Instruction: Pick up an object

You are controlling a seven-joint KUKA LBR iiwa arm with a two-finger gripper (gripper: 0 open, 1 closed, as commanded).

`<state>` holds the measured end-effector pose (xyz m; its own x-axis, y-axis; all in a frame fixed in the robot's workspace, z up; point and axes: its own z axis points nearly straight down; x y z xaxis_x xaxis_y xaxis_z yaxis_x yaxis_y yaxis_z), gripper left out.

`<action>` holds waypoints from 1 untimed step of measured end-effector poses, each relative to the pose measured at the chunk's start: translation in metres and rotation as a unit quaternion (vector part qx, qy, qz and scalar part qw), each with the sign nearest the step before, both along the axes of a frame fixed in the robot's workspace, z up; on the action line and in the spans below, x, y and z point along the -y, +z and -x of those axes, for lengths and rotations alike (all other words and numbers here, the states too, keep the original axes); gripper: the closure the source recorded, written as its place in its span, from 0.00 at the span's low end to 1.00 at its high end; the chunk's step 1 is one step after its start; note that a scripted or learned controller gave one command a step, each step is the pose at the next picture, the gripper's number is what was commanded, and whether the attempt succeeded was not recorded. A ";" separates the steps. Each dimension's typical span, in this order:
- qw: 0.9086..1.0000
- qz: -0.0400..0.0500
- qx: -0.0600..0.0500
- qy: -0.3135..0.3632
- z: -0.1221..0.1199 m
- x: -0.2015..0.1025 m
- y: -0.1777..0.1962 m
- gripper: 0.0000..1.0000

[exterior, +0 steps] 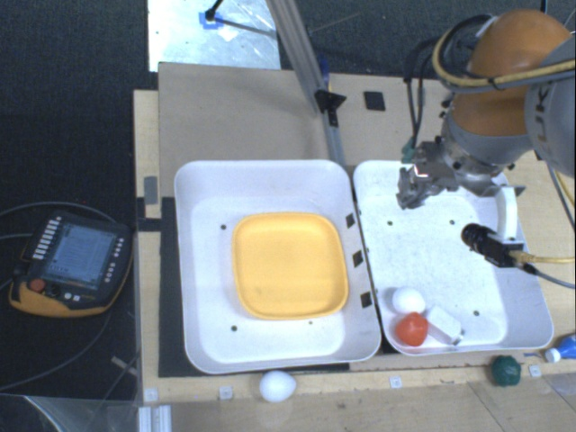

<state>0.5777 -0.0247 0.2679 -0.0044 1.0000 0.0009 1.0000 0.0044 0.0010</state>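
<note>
The grey arm with its orange band reached in from the right and held its two-finger gripper (412, 190) over the far left part of the right-hand shallow white bin (531, 331). Nothing showed between the gripper and the bin floor under it, but whether it was spread or closed could not be told from this slanted view.

The loose things in that bin lay together at its near edge, well apart from the gripper: a small white ball (409, 301), a red-orange rounded object (412, 329) touching it on the near side, and a small white block (444, 324) just beside the red one, toward the right.

The left-hand shallow white bin (202, 241) carried a square yellow plastic plate with rounded corners (291, 265) lying flat at its middle.

On the bench in front of the bins rested a white egg-shaped object (277, 386) near the left bin's front rim, and a dark green ball (505, 370) by the right bin's front corner. A grey and orange handheld control pendant (70, 262) lay on the dark floor to the left.
</note>
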 end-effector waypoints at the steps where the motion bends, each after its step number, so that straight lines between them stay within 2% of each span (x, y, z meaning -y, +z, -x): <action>1: 1.000 0.000 0.000 -0.001 0.003 -0.041 -0.006 1.00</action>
<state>0.5742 0.0163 0.2623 -0.0026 1.0000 0.0003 1.0000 0.0026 0.0008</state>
